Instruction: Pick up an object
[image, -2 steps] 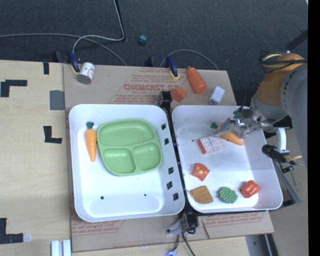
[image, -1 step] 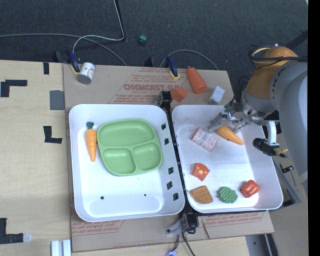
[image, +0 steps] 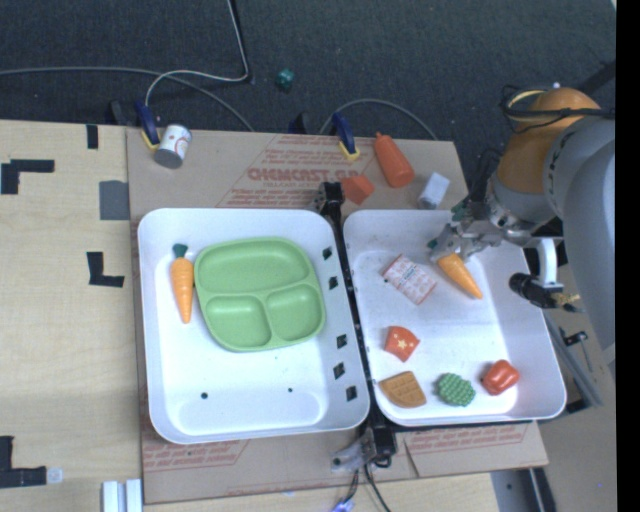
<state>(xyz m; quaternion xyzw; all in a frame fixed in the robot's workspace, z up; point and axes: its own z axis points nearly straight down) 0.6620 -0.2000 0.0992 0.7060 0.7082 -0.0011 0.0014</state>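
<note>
- Nearest the camera, along the front of the right bin (image: 530, 400), sit a tan cracker-like piece (image: 402, 389), a green knobbly piece (image: 456, 389) and a red tomato-like piece (image: 500, 376), in a row.
- Just behind them lies a red block with a yellow mark (image: 401, 342); the mark is too small to read.
- In the left bin (image: 160, 330) a green divided plate (image: 260, 293) lies flat; a toy carrot (image: 182, 285) rests just beside its left edge, long axis running near to far, leafy end away from the camera.
- Mid right bin: a pink-patterned packet (image: 410, 278), print unreadable.
- Beside it an orange cone-shaped piece (image: 460, 274) lies on a slant, narrow tip toward the front right, broad end up-left directly under the gripper (image: 462, 240).
- The fingers cannot be made out clearly, so open or closed cannot be told.
- Beyond the bins, the cardboard sheet (image: 280, 175) carries red lettering that seems to read "CHEMCAST".
- An orange bottle-like toy (image: 393, 160) and a small can (image: 172, 145) lie on it.
</note>
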